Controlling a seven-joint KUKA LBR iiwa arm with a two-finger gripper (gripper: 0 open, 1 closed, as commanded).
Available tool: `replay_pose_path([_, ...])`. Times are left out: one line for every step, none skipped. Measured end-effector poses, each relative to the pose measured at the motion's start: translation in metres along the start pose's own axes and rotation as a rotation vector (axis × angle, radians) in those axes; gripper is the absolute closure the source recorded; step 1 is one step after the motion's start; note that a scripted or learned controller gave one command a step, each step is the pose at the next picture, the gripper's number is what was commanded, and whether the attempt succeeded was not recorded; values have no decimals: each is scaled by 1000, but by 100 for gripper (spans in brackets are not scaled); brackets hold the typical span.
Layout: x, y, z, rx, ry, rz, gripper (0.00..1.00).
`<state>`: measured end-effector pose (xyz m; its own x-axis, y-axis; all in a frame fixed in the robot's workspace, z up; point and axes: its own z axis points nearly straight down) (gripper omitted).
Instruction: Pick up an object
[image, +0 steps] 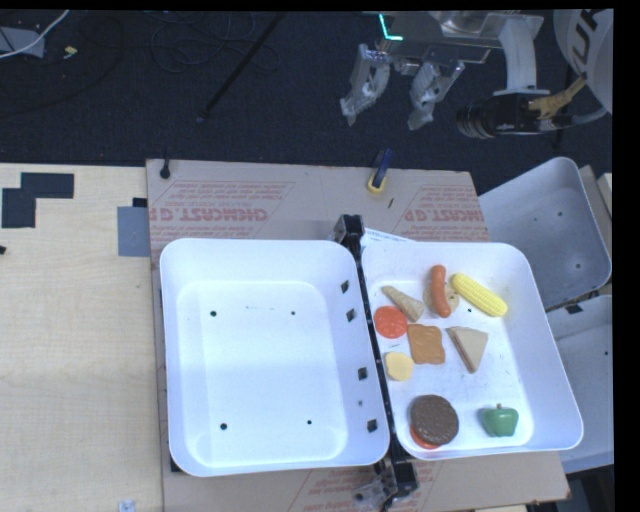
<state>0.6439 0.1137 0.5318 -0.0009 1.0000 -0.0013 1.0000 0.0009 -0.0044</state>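
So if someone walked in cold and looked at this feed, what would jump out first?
Probably the cluster of toy food in the right bin: a yellow corn cob, a sausage, a tomato slice, a brown burger patty and a green pepper. Next, the claw, open and raised beyond the far edge of the bench, holding nothing.

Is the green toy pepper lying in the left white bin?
No, the green toy pepper lies in the right white bin, near its front right corner, beside the round brown patty.
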Motion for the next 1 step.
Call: replay_pose_path([1, 0, -10, 3, -1, -4, 100])
